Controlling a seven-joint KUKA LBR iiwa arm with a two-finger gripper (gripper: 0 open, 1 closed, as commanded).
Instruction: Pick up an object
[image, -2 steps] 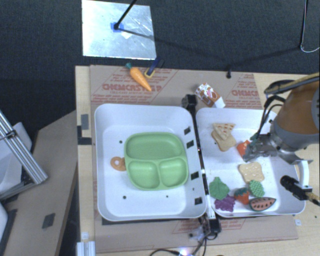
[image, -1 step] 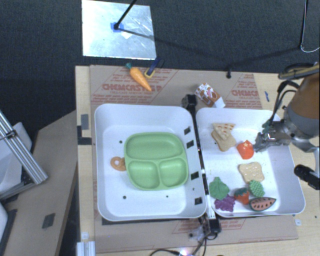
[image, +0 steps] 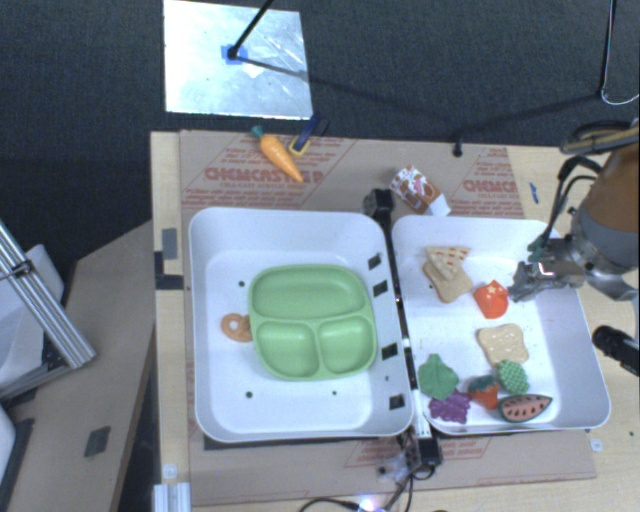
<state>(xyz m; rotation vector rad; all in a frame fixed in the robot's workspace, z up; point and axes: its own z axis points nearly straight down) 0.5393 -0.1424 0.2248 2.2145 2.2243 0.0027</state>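
The right bin (image: 570, 330) holds several toy foods: a pizza-like wedge (image: 447, 262), a red tomato-like piece (image: 491, 299), a toast slice (image: 502, 343), a green leaf (image: 437, 376), purple grapes (image: 451, 406), a green broccoli-like piece (image: 513, 376) and a watermelon slice (image: 524, 407). My gripper (image: 527, 283) hangs over the right bin's right side, just right of the red piece, its tips close to it. No object shows between its fingers.
The left bin (image: 215, 300) holds a green divided plate (image: 310, 320) and a small pretzel (image: 237, 327). Behind the bins lie a toy carrot (image: 281, 157) and a small wrapped packet (image: 417, 190) on the cardboard. A metal frame stands at far left.
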